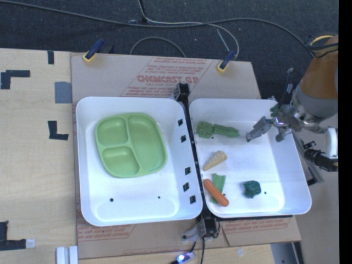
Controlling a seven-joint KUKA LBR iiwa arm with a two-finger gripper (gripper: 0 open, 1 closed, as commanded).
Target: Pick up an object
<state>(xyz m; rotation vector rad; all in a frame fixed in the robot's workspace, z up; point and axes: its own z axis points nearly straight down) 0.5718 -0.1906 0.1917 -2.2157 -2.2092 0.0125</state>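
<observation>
The right bin holds a green broccoli-like toy at its far left, a pale corn cob below it, an orange carrot with a green top near the front, and a dark green lump at the front right. My gripper hangs over the bin's far right part, its two fingers spread open with nothing between them. It is to the right of the broccoli toy and apart from every object.
The left bin holds a green divided plate. A black divider runs between the bins. Both bins rest on cardboard held by clamps. Cables lie on the dark floor behind.
</observation>
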